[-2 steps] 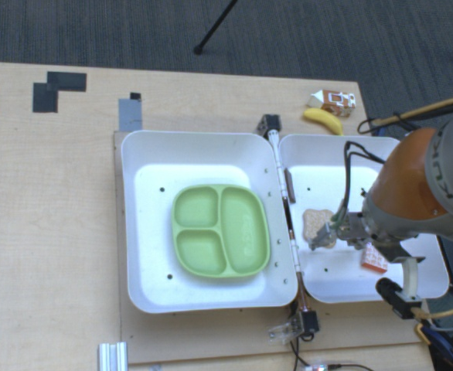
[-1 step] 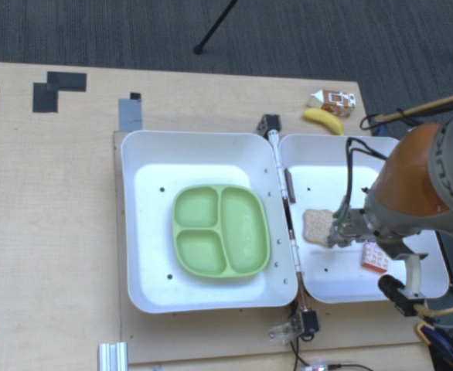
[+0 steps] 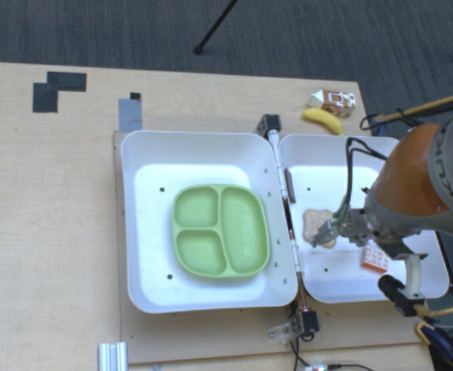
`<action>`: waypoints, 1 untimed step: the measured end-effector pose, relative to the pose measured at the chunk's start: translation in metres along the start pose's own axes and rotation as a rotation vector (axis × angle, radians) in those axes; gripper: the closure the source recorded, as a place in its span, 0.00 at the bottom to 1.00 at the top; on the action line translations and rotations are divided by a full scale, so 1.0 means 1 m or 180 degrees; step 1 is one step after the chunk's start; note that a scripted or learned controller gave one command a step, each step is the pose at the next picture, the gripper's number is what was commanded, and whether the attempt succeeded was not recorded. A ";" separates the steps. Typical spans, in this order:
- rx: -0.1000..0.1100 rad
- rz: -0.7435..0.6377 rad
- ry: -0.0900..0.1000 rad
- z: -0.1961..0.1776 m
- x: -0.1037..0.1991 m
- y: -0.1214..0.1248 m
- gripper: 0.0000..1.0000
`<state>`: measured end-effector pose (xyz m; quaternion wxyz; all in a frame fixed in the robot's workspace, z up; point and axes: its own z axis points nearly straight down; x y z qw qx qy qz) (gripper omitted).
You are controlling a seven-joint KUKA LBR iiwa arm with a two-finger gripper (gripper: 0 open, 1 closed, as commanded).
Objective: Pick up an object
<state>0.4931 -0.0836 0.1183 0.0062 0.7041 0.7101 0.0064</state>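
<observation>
Gripper [image 3: 328, 234] sits low in the right bin [image 3: 319, 284], near its left wall, fingers closed around a beige bread slice [image 3: 315, 222]. A green divided plate [image 3: 220, 231] fills the left bin's [image 3: 145, 207] middle.

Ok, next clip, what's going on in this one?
A grey KUKA arm with an orange band reaches in from the right over the right-hand white bin. Its gripper is down low by a tan, bread-like item near the bin's left side; whether it has a hold on it can't be told. A small red-and-white packet lies in the same bin. The left bin holds a green divided plate. A banana and a small carton sit on the bench behind the bins.
</observation>
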 end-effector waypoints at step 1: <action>0.0039 0.0024 -0.0001 0.032 0.000 -0.005 0.00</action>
